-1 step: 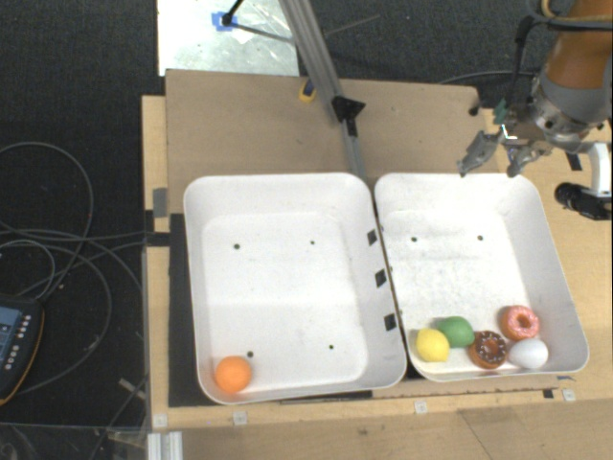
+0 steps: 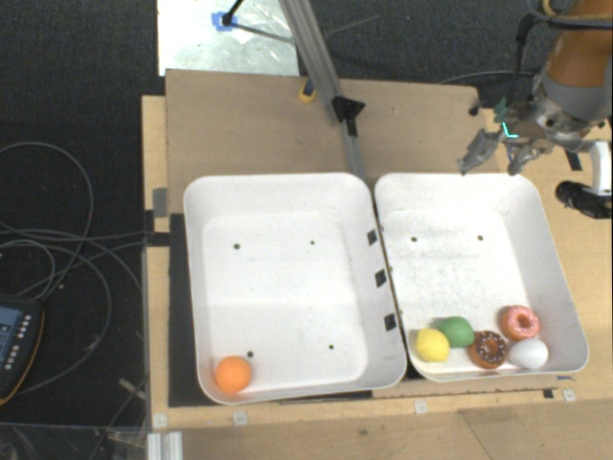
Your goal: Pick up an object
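An orange ball [image 2: 232, 374] lies in the near left corner of the left bin [image 2: 278, 195]. Along the near edge of the right bin [image 2: 536, 209] sit a yellow lemon [image 2: 432, 345], a green object [image 2: 457, 331], a chocolate donut [image 2: 488, 350], a pink donut [image 2: 519, 322] and a white egg [image 2: 528, 354]. My gripper [image 2: 494, 159] hangs above the far right rim of the right bin, open, with nothing between its fingers. It is far from every object.
A grey pole [image 2: 316, 51] slants across the brown board behind the bins. Black clips [image 2: 380, 277] mark the seam between the bins. Cables and a handheld pendant [image 2: 14, 338] lie on the floor at left.
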`<state>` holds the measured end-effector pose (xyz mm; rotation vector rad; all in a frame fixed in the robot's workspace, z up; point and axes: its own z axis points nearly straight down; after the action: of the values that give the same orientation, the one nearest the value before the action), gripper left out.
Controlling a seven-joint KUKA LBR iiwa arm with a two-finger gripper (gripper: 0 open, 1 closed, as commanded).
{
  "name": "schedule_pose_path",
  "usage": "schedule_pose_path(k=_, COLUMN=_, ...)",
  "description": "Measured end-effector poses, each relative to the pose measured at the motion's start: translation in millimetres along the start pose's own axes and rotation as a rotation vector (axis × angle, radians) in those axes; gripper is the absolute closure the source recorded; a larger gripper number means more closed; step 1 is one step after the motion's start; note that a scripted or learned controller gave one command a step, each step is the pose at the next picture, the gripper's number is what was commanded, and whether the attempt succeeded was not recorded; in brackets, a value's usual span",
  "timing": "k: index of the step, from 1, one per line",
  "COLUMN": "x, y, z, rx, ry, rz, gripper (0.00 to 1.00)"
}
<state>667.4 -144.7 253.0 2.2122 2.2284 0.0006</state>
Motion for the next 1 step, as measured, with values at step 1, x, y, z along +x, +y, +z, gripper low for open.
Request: schedule_pose_path(k=1, x=-1.3, y=4.7, z=61.1, rx=0.004, ry=0.001, rz=0.002, gripper=0.00)
